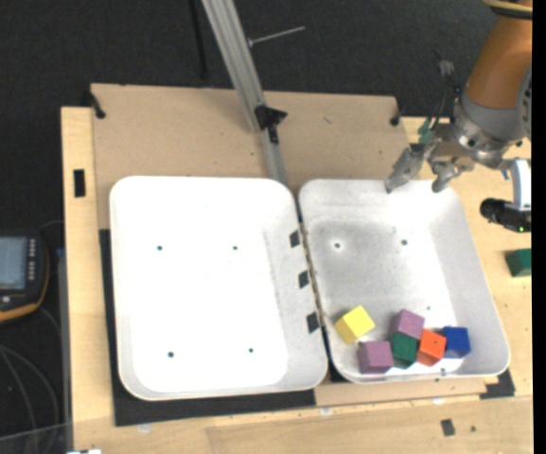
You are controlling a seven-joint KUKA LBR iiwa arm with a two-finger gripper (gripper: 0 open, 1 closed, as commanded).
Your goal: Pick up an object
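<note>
Several small blocks lie bunched in the near corner of the right bin: a yellow block, two purple blocks, a green block, an orange block and a blue block. My gripper hangs above the bin's far edge, well away from the blocks. Its two fingers are spread apart with nothing between them.
The left bin sits beside the right one. A slanted metal rail runs down to the gap between the bins at the back. A small green object lies on the bench right of the right bin.
</note>
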